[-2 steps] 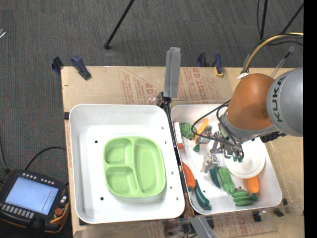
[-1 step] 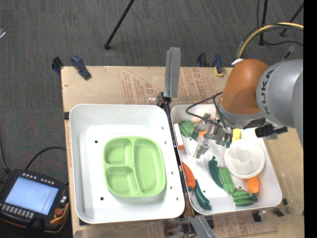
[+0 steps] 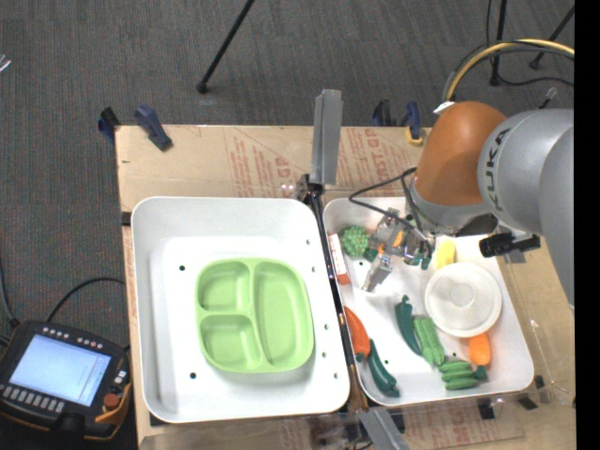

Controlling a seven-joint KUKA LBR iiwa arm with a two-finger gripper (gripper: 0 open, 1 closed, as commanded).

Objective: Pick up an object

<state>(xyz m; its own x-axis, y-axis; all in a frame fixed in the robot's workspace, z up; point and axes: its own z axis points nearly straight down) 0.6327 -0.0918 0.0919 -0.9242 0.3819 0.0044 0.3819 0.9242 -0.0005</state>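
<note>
So far nothing is picked up. The gripper [image 3: 380,272] hangs low in the right bin [image 3: 520,364], its fingers a little apart with nothing between them, just beside the green broccoli toy [image 3: 353,241]. Red letters on the cardboard surface [image 3: 225,153] are upside down; I cannot read them.

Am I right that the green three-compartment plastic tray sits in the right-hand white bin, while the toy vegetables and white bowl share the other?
Not quite: the camera view shows the green three-compartment plastic tray in the left-hand white bin; the toy vegetables and white bowl share the right-hand one.
</note>
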